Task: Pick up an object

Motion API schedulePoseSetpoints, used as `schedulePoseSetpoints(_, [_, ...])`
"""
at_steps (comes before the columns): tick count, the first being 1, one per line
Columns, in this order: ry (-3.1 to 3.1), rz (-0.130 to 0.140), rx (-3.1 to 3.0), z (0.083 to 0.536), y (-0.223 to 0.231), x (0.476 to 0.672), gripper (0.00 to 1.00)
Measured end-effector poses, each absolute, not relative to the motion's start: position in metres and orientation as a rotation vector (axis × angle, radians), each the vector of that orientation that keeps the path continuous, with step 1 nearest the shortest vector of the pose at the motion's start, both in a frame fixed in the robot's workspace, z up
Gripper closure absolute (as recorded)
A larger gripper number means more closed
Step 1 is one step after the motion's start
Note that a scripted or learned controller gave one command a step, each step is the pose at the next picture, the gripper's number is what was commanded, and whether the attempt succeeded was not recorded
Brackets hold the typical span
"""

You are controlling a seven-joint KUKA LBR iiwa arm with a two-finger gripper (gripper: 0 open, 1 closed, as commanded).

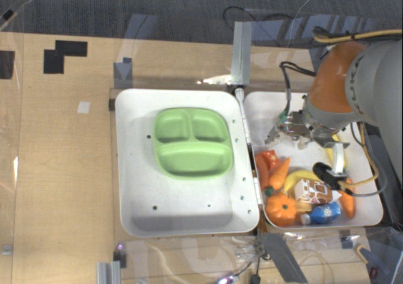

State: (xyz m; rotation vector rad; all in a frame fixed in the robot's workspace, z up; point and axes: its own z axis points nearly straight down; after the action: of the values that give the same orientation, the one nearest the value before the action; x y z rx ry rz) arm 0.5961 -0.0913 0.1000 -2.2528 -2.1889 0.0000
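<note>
My gripper [287,139] hangs over the upper part of the right bin [267,107], open, with bare bin floor between its fingers. Just below it lies a heap of toy food. A red pepper [265,160] and an orange carrot [278,173] are nearest the fingertips. Beside them are a yellow banana [296,179], an orange pumpkin [281,208], a brown-and-white packet [312,193] and a blue item [324,213]. A second carrot [348,204] lies at the bin's right. Nothing is held.
The left bin [135,213] holds a green divided plate [191,142] in its middle. A ridge [247,150] separates the two bins. The arm's grey and orange body [352,75] covers the right bin's upper right corner.
</note>
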Motion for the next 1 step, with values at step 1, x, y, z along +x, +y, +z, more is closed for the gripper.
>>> schedulePoseSetpoints(1, [-2.238, -0.012, -2.221, 0.0898, -0.1389, 0.5262, 0.00])
